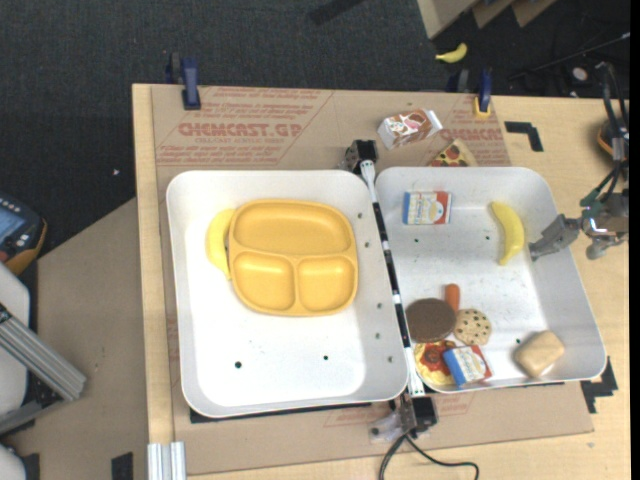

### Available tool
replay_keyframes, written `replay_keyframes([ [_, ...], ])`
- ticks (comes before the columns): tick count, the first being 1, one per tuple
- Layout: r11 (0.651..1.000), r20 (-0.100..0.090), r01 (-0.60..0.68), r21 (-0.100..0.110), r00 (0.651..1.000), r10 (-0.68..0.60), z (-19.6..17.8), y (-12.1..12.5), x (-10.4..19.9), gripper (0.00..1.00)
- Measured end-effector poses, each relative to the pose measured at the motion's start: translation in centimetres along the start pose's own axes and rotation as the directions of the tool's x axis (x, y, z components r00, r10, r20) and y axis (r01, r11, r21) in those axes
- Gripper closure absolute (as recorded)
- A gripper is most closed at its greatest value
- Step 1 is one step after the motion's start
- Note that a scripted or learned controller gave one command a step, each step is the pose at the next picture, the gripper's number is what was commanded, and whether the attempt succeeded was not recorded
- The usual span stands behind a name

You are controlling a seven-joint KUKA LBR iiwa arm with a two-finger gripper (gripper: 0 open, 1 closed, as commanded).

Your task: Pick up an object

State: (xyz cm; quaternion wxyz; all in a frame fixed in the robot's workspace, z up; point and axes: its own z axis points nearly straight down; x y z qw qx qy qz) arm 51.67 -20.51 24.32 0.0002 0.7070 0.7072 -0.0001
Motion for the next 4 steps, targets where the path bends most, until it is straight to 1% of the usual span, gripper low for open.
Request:
replay_keyframes([
  [1,1.0,-0.011,0.002,0.007,1.0,-0.002,15.8,1.7,-1.5,0.0],
  [2,1.0,0.001,0.006,-0.005,1.0,-0.006,15.9,8.0,2.1,0.0],
  [3,1.0,-0.015,0.002,0.011,1.0,-0.001,14.8,15.1,-1.4,0.0],
  [4,1.0,-0.002,-0.001,0.005,1.0,0.001,15.9,11.2,-0.2,0.0],
])
